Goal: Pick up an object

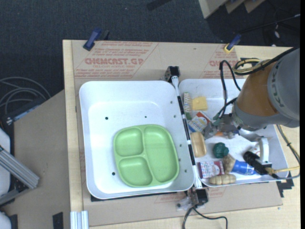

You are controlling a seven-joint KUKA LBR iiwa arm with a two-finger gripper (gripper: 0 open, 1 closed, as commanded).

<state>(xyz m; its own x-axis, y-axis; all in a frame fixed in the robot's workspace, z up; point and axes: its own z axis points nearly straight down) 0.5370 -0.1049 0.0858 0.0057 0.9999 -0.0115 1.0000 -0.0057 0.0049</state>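
The arm (267, 97) hides much of the right bin (209, 86) and its end effector's fingertips.

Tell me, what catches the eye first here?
A pale green divided plate lies alone in the left bin. The grey and orange arm leans over the right bin, which is crowded with small things, among them a dark green lump and a yellow block.
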